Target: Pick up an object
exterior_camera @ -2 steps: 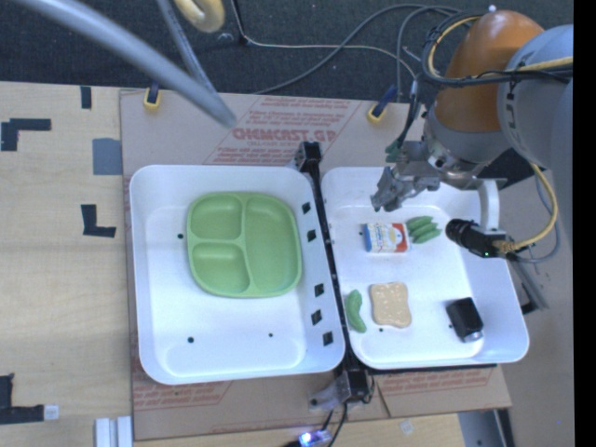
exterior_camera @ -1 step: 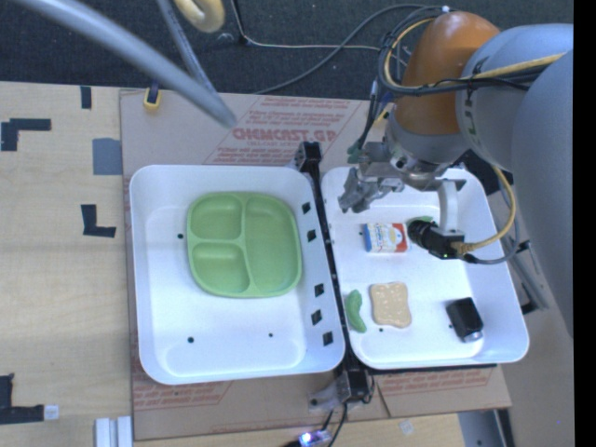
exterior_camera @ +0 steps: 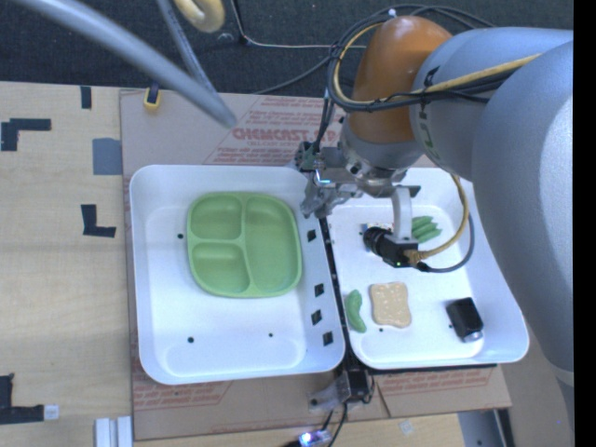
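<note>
My gripper [exterior_camera: 318, 196] hangs below the orange band of the arm [exterior_camera: 396, 73], over the divider between the two bins at their far end. A green divided plate [exterior_camera: 244, 244] lies in the left bin [exterior_camera: 158, 343], just left of the gripper. In the right bin [exterior_camera: 498, 343] lie a tan slice of toast [exterior_camera: 390, 304], a small green pod [exterior_camera: 355, 310], a black block [exterior_camera: 465, 318] and a green piece [exterior_camera: 426, 228] partly hidden behind the arm's cable. Nothing is visibly held by the gripper.
A black cable and connector [exterior_camera: 389, 246] dangle from the wrist over the right bin. Both bins rest on cardboard [exterior_camera: 270, 128] on the wooden bench. A grey pole [exterior_camera: 121, 45] crosses the upper left.
</note>
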`<state>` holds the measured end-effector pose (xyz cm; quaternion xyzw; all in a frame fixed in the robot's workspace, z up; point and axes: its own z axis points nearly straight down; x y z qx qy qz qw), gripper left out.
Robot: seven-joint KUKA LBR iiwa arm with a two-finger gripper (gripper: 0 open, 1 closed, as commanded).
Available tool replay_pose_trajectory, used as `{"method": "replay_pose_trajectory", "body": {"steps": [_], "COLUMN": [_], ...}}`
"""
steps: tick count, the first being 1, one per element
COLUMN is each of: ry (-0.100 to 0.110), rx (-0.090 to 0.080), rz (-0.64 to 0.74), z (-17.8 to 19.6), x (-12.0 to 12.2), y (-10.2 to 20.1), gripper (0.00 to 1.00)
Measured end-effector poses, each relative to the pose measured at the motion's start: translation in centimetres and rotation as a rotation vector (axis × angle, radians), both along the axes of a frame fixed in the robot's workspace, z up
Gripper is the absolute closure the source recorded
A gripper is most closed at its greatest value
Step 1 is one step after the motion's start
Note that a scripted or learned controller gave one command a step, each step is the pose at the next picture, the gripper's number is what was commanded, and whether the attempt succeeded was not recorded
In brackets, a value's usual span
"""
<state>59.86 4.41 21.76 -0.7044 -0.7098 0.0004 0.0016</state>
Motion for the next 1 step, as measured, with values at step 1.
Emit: {"method": "replay_pose_trajectory", "body": {"steps": [1], "ry": [-0.003], "rx": [0.0], "rz": [-0.001], "z": [1.36], "x": [0.09], "y": [4.99], "gripper": [1.0]}}
